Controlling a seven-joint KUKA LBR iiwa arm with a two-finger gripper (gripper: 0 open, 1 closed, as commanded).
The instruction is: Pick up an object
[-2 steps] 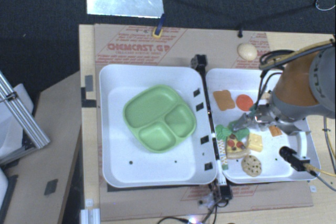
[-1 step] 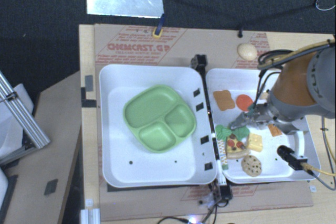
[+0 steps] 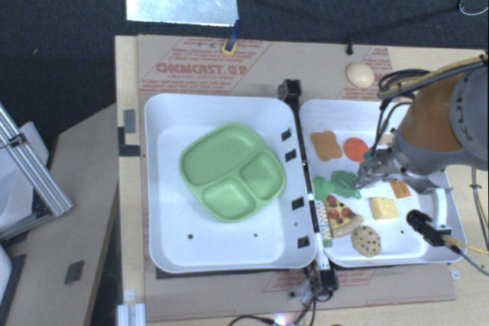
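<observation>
The pincer point(image 3: 364, 175) hangs low in the right-hand white bin point(image 3: 439, 252). Its metal-grey tip is aimed at the view's lower left, and whether it is released or clenched cannot be told. Nothing can be seen grasped in it.

Right at its tip, on the side toward the view's left, lies a crinkled green leaf point(image 3: 336, 185) with a ragged outline. It is the closest thing to pick, though contact cannot be made out. Just above the pincer in the view sits a flat, round red-orange disc point(image 3: 354, 149). Beside the disc, further left, is a tan toast-shaped slab point(image 3: 326, 146) with rounded corners.

Just right of the pincer is a small orange block point(image 3: 399, 189). Below it are a smooth square of pale yellow cheese point(image 3: 383, 208), a wedge of pizza point(image 3: 341, 215) dotted with red, and, lowest of all, a round speckled cookie point(image 3: 367, 240).

Well to the pincer's left, past the black clips joining the bins, the left-hand bin point(image 3: 164, 240) holds a glossy light-green plate point(image 3: 233, 172), rounded-square with three moulded compartments. Far above the pincer in the view, outside the bins, a pale, smooth egg-shaped thing point(image 3: 360, 75) rests on the printed cardboard sheet point(image 3: 206, 69).
</observation>
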